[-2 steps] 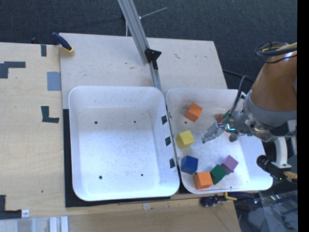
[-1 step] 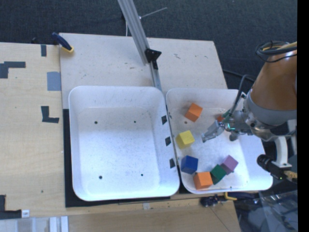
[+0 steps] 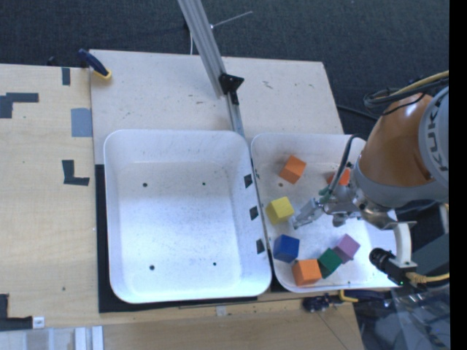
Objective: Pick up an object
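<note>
Blocks in the right bin (image 3: 306,141): orange, yellow, blue, green, purple; fingers (image 3: 312,214) apart above them, nothing between.

Single fixed camera above the bench (image 3: 182,93), looking down at a slant on both white bins (image 3: 117,195); arm (image 3: 398,152) enters frame right.

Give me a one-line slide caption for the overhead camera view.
KUKA arm's gripper hovers beside a yellow cube in the right bin, among orange, blue, green and purple blocks.
</note>
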`<control>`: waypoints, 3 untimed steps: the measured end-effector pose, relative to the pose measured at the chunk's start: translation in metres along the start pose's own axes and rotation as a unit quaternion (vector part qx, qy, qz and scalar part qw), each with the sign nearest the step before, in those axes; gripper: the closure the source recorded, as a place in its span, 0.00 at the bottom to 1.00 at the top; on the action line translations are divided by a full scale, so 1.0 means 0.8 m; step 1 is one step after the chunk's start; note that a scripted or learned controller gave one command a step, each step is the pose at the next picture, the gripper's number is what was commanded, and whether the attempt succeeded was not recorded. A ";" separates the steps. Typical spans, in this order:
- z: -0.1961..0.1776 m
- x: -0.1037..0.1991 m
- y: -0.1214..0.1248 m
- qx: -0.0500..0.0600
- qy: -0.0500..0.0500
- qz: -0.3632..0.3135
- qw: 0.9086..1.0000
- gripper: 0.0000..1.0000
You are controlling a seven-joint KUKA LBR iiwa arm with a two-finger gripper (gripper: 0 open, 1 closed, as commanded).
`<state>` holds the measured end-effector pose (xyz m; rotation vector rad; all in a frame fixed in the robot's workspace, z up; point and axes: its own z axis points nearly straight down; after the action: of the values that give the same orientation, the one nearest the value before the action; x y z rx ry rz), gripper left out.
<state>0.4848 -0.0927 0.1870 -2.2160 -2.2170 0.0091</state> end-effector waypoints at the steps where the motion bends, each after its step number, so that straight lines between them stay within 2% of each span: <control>1: 0.057 -0.006 -0.002 -0.001 0.000 0.000 1.000 0.00; 2: 0.098 -0.006 0.000 -0.005 -0.001 0.000 1.000 0.00; 3: 0.089 -0.005 -0.002 -0.003 0.000 0.000 1.000 1.00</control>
<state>0.4828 -0.0968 0.1156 -2.2172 -2.2198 0.0025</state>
